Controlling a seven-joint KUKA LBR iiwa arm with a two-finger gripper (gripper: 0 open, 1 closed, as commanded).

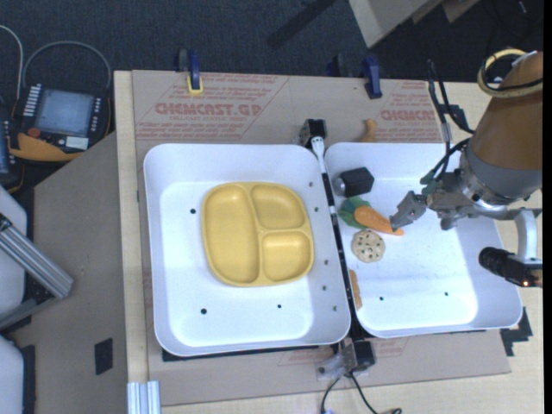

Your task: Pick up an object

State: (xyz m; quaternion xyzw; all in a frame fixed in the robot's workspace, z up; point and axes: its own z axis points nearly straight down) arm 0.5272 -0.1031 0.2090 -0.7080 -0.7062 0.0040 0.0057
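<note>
arm (509, 136): you see it cut off at the right edge | gripper (408, 212): too small to judge its state | carrot (373, 219): its right end sits hidden beneath the gripper

Arm (509, 136) reaching in, pincer (407, 212) lowered, angled left

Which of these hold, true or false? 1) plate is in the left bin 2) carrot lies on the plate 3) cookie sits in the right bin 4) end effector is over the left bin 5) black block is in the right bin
1) True: the plate is in the left bin.
2) False: the carrot lies in the right bin.
3) True: the cookie sits below the carrot.
4) False: the end effector is over the right bin, beside the carrot.
5) True: the black block lies near its top left.
</note>
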